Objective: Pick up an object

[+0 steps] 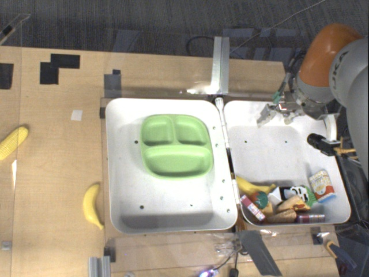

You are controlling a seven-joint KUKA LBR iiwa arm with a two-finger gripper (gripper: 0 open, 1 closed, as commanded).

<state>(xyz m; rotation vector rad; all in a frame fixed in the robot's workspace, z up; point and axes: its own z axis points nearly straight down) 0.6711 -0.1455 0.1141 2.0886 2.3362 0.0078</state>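
Note:
My gripper [275, 116] hangs over the back part of the right bin [277, 149], with the orange-banded wrist behind it to the right. Its two fingers are spread open and nothing sits between them. Several small objects are piled along that bin's front edge: a yellow banana [253, 185], a red packet [252, 208], a black and white item [294, 192] and a small white and red can [322, 184]. All of these lie well in front of the gripper, apart from it.
The left bin [124, 172] holds a green divided plate [174, 145]. On the wooden bench to the left lie a second banana [92, 205] and a corn cob [12, 143]. A metal post [221, 68] stands behind the divider between the bins.

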